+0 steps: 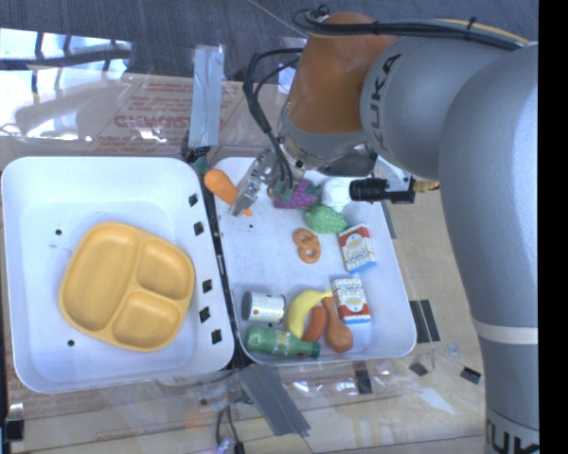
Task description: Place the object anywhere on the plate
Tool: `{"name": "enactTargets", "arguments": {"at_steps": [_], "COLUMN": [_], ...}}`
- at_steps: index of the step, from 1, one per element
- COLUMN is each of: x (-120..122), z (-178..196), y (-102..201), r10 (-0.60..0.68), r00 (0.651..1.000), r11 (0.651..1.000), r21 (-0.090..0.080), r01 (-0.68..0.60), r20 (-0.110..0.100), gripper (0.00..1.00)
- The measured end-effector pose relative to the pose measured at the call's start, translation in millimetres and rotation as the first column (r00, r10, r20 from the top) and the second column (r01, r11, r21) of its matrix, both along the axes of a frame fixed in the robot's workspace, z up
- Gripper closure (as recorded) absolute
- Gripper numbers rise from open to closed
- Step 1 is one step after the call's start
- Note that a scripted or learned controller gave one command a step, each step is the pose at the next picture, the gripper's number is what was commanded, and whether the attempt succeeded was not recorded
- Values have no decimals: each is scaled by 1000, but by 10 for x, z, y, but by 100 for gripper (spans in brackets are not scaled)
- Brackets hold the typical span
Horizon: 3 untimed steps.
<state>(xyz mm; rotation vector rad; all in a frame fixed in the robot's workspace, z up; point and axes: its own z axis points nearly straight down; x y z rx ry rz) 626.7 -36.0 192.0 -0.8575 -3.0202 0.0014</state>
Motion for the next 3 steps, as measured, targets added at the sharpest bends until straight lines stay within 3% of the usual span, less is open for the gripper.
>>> {"name": "enactTargets", "arguments": {"at_steps": [1,2,3], "x": [-469,-1236,-1234], "z": [202,-11,-9], "y": [249,621,616], "r10": [534,828,828], "r00": [845,561,561], "r11": [845,561,561], "r21": [1,3,3], "r01": [-534,-828,-828], "r20": [1,0,0], "gripper": [100,100,0]}}
